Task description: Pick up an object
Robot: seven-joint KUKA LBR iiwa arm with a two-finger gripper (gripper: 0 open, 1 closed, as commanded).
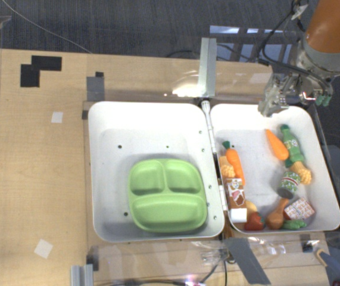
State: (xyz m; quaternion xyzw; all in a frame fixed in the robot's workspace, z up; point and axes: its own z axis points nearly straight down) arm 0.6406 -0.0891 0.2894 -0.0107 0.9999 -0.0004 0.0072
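Observation:
My gripper [271, 105] hangs over the far edge of the right bin [256, 159], above its back rim, with nothing between its fingers that I can make out. Below it in the bin lie an orange carrot [276, 144] beside a green bottle [290, 143]. A second carrot [234, 161] lies along the bin's left wall, with a small carton [236, 192] in front of it. More toy food sits at the near right: a dark round piece [287, 186], a drumstick-shaped piece [277, 214], a red tomato-like piece [253, 221] and a small box [299, 208].
The left bin [116, 130] holds a green divided plate [167, 195] toward its near side. A metal post [208, 64] rises behind the seam between the bins. The arm's orange band [336, 8] is at the top right.

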